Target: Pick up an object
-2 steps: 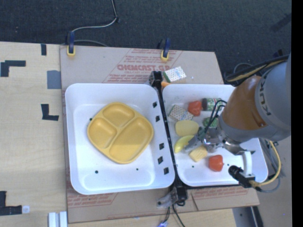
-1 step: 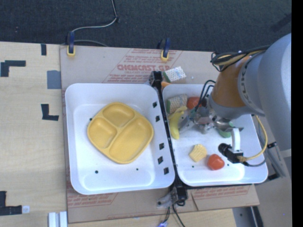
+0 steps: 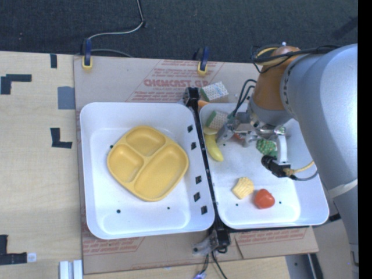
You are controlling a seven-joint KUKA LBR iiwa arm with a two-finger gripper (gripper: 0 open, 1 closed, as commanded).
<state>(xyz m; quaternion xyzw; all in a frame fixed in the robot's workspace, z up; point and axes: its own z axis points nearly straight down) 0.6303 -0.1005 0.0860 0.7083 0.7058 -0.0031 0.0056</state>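
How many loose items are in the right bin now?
5 visible: banana by the divider, corn and tomato near the front, green item and pale-green piece beside the gripper. The arm may hide more.

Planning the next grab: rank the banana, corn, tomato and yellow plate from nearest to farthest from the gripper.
From the gripper:
1. Banana, just left of it.
2. Corn, below it.
3. Tomato, lower right bin.
4. Yellow plate, left bin.
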